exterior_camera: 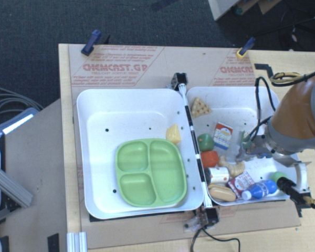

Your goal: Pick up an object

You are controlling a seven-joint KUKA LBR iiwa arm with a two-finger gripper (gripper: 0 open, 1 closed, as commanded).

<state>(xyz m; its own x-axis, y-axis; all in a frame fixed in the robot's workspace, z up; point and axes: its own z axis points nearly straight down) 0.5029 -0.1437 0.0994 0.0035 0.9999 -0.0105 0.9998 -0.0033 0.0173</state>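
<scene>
Arm: the grey KUKA arm (299, 119) reached in from the right, its orange band broad at the frame's right edge, the wrist angled down and leftward over the right bin (236, 101)
Gripper: the gripper (240, 155) sat low inside the right bin, near its middle, just above the clutter along the bin's near side
Jaws: the view did not make clear whether they stood apart or together; nothing could be seen held between them
Objects in right bin: a waffle-patterned wedge (200, 107) lay near the far left corner; a small red-and-white carton (222, 135) stood just left of the gripper; a green round piece (205, 140) and a red round piece (210, 158) lay against the left wall
Near-side clutter: a tan lump (236, 168) lay just below the gripper, whether touching it could not be told; a bread-roll shape (222, 193), a red-and-white packet (241, 182) and a blue-capped bottle (261, 189) lay along the near wall
Left bin: the left bin (94, 140) held a green divided tray (149, 172) with three compartments, and a pale yellow wedge (174, 134) lay just beyond the tray's far right corner, close to the divider between the bins
Bench: both bins rested on a brown board (115, 67) printed with red lettering
</scene>
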